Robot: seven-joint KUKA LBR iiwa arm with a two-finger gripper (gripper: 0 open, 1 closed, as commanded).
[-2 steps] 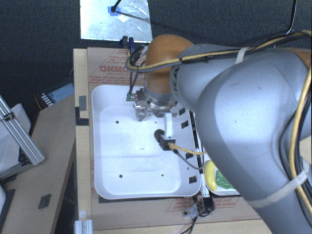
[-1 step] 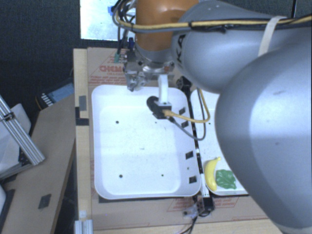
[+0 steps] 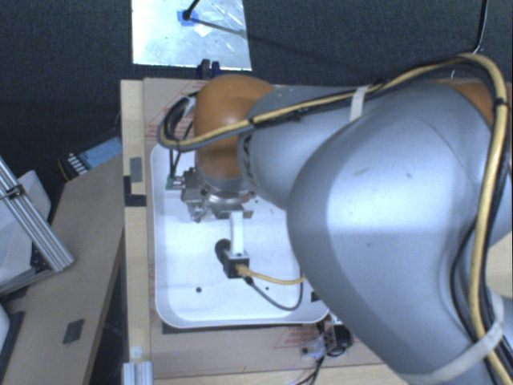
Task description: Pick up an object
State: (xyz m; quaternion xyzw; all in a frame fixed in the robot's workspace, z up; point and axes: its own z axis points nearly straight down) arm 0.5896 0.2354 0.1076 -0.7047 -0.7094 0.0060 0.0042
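object: i cannot tell which one the arm [image 3: 385, 215] is after or where it lies, since the arm's bulk hides the right of the bin [image 3: 178, 311] and whatever sits under the gripper [image 3: 212, 203]. the gripper hangs low over the far left part of the bin, near its left wall. how far open it is, and whether it has hold of anything, i cannot tell from this angle. the bin floor in front of the gripper is plain white, save a dark speck [image 3: 199, 289] too small to name.

the likeliest failure, as i judge it, is a close on nothing: if no object lies right below the gripper, the try is wasted. a second risk is the wall. this close to the left side, a descent a little off could strike the rim, or pin an object against it without gripping it. a thin or flat object could also slip out on the lift.

which way the object points, and how its long axis runs, i cannot say, so i cannot judge whether the gripper is turned across it.
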